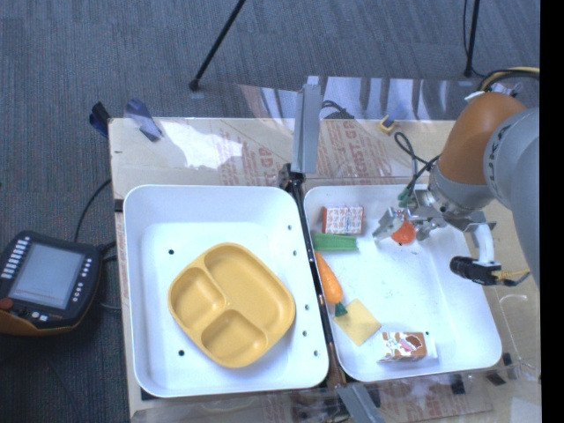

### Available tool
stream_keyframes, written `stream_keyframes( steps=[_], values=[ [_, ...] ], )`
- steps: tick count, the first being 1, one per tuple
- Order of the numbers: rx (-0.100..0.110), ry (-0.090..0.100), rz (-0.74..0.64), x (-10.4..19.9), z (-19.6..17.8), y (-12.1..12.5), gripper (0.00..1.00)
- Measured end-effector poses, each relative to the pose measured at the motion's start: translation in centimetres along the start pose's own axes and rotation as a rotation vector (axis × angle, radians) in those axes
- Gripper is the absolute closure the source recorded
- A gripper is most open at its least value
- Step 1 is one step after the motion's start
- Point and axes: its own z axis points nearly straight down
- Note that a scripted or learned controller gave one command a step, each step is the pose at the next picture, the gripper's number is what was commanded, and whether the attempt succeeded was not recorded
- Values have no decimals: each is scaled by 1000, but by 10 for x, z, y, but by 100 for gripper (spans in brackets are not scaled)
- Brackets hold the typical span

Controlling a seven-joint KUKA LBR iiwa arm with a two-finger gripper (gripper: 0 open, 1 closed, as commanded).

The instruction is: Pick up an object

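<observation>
My gripper (403, 227) hangs over the back of the right bin (441, 271), a little above its floor. A small red-orange object (404, 233) sits between its fingers, and they are shut on it. Other things lie in the same bin. A small orange-brown carton (342, 219) is at the back left, with a green bar (335, 242) just in front of it. A carrot (329, 280) lies along the left wall. A yellow wedge (357, 322) and a printed snack packet (407, 346) lie near the front.
The left bin (150, 236) holds a yellow divided plate (231, 303). A grey post (307, 135) stands behind the bins where they meet. A teach pendant (44, 280) lies on the floor to the left of the bench.
</observation>
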Motion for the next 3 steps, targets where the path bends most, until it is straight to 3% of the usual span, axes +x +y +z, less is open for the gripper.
stream_keyframes(
  steps=[1, 2, 3],
  values=[
    [-3, -1, -2, 0, -12, 1, 100],
    [-4, 0, -2, 0, -22, 2, 100],
    [-4, 0, -2, 0, -22, 2, 0]
  ],
)
